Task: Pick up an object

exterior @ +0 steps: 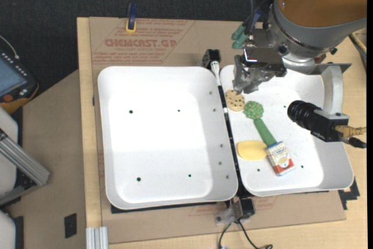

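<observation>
The right bin [326, 178] holds a tan round cookie with dark spots [235, 101], a green brush with a round head and long handle [259, 122], a yellow oval piece [251, 150] and a small red and white carton [280, 159]. My gripper [246, 86] hangs over the right bin's far left corner, its tips just above and beside the cookie. I see nothing held between its fingers.
The left bin [116, 143] lies beside the right one, with a black divider [224, 119] between them. A black cylindrical part [309, 116] of the arm's mount juts over the right bin. Brown cardboard [145, 41] lies behind the bins.
</observation>
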You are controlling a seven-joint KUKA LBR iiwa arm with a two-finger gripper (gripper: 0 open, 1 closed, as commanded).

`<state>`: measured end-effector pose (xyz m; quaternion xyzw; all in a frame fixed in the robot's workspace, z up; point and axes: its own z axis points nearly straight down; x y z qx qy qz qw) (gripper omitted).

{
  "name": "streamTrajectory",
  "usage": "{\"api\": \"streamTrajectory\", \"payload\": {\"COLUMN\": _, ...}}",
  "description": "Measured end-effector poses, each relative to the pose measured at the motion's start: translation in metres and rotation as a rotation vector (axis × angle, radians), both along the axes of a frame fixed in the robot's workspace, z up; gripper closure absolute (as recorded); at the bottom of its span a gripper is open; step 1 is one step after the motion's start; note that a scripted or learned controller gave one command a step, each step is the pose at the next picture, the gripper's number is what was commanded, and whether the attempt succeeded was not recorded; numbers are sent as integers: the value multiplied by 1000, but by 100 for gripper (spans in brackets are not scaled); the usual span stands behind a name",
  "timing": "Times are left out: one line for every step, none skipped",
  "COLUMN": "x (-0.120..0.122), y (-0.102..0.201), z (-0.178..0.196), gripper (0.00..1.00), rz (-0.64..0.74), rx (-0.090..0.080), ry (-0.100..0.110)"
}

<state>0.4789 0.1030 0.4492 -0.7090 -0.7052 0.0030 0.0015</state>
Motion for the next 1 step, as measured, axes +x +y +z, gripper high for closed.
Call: {"api": "streamTrajectory", "payload": {"x": 1, "y": 17, "z": 47, "gripper": 100, "rz": 7, "rx": 3, "ry": -12}}
